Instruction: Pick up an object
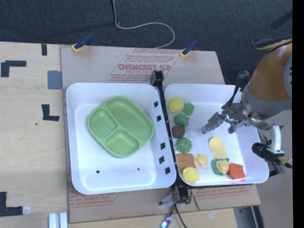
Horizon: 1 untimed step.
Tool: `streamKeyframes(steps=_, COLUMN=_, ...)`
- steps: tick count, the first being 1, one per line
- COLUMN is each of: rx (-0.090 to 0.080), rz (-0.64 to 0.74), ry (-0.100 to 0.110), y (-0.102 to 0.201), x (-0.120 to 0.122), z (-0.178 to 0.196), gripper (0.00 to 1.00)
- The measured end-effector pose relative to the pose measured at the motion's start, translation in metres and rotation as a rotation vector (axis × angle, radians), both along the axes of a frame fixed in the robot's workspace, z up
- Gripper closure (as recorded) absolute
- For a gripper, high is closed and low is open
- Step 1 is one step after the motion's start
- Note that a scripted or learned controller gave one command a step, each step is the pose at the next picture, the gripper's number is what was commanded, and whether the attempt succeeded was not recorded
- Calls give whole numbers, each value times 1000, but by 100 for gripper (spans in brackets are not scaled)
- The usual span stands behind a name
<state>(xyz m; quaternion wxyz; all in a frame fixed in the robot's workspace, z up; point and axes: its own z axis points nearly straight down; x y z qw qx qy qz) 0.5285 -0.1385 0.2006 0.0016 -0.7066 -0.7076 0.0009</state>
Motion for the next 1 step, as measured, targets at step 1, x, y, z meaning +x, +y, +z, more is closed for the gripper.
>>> streamKeyframes(steps=1, rx=3, rz=7, ry=2, y=84, x=-47, z=31, gripper=0)
